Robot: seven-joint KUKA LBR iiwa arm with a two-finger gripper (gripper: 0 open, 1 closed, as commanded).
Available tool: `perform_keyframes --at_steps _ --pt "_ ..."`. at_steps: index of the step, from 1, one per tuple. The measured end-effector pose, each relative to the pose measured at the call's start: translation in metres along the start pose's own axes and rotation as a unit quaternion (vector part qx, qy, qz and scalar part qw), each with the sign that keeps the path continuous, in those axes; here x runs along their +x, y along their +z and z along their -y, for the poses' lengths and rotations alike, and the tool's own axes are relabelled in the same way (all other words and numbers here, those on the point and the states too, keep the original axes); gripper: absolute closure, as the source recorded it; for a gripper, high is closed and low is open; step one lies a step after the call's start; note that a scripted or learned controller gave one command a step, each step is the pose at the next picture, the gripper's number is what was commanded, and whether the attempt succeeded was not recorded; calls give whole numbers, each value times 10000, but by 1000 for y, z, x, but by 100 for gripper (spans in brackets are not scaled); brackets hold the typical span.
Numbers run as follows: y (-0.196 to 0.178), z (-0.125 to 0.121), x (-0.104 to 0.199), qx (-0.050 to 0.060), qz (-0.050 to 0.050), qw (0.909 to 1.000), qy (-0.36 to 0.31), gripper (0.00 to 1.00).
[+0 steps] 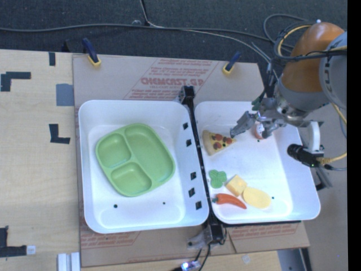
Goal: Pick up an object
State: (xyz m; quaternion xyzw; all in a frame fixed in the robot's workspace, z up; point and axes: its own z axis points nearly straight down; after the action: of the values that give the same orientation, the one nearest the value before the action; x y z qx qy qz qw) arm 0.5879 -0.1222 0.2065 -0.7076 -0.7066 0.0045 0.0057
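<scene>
Wooden bench (34, 151) carried two white bins; the claw (248, 127), fingers spread apart and holding nothing, hung at three o'clock of the toy pizza slice (216, 141), probably lining up a grab.

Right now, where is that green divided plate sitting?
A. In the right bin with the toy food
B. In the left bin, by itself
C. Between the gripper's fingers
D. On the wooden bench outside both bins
B: the green plate lies flat in the left bin, while the pizza slice and the other toy food sit in the right bin.
</scene>
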Motion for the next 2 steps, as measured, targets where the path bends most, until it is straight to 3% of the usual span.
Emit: perform_keyframes --at_steps 1,2 --pt "-7 -3 0 -64 8 10000 -16 0" --pt "38 -3 -6 -44 12 10000 -9 0"
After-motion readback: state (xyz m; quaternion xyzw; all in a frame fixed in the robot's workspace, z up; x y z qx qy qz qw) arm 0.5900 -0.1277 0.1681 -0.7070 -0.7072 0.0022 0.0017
